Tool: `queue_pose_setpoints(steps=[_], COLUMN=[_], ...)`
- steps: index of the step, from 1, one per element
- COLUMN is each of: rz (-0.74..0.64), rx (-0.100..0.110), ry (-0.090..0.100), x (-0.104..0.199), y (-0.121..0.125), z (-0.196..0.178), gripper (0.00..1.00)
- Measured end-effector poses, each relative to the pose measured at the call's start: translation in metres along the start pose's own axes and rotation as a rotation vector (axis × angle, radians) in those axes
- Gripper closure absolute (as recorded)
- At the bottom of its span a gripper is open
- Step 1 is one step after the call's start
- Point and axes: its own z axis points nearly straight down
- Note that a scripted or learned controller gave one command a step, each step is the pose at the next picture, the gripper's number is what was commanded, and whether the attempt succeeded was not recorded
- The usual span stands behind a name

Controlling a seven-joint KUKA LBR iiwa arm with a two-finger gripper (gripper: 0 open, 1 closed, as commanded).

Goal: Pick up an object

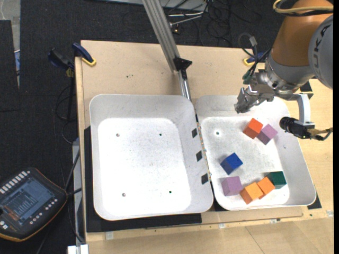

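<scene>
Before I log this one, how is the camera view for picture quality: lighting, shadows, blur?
Camera view: lighting is even and soft, without harsh glare on the white bins; each block, like the blue block, casts just a faint shadow. The gripper looks slightly soft against the right bin, its fingers hard to resolve. The background beyond the bench is dark.

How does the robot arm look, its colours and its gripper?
The arm has a rounded orange band and a grey shell with part of a dark letter on it. A metallic grey wrist leads to a small dark grey gripper. Green and blue cables run beside the wrist, and a white bracket with a black cylinder hangs below.
</scene>
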Motion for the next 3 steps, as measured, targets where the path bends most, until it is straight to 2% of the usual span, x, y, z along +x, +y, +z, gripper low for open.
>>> queue_pose_setpoints(steps=[1, 2, 3], rz=[-0.001, -0.002, -0.002], rx=[0.000, -0.003, -0.002], ry=[0.000, 0.001, 0.001], x=[0.048, 0.107, 0.161], y=[0.000, 0.011, 0.011], z=[0.010, 0.005, -0.003], gripper=[1.00, 1.00, 1.00])
